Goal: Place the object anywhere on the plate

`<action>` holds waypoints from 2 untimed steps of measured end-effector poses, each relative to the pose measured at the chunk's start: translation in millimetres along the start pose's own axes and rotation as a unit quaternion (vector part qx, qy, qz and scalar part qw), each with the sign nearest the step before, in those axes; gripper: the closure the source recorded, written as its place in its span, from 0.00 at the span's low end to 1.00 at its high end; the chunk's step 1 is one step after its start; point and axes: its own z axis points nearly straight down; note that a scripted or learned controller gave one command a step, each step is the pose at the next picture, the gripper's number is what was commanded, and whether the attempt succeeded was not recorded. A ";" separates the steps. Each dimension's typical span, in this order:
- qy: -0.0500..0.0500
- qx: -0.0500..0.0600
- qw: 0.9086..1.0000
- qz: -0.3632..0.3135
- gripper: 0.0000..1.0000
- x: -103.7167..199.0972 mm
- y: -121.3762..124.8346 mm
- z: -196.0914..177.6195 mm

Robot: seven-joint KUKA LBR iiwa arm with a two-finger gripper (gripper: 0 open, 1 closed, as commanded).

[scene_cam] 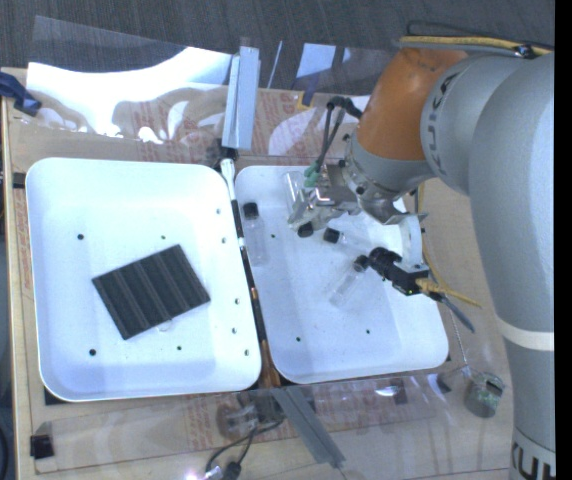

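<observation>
The object to be moved is taken to be the small, pale, translucent piece (345,290) on the smooth floor of the right bin (366,363), though its identity is uncertain; it lies well apart from the plate (151,290). The plate is a dark, ribbed rectangular slab set askew on the floor of the left bin (56,183), flat and unobstructed, presumably to serve as an easy target. The gripper (311,206), metallic beneath the orange-banded wrist, hangs low over the right bin's far side; whether it grasps anything cannot be told.

Single fixed camera above bench (26,138), slanted down, both bins within frame.
</observation>
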 end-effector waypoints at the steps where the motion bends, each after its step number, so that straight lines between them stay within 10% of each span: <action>1: 0.000 0.001 1.000 0.009 1.00 51.9 36.8 10.2; 2: 0.000 0.001 0.995 0.103 1.00 142.9 64.3 -29.5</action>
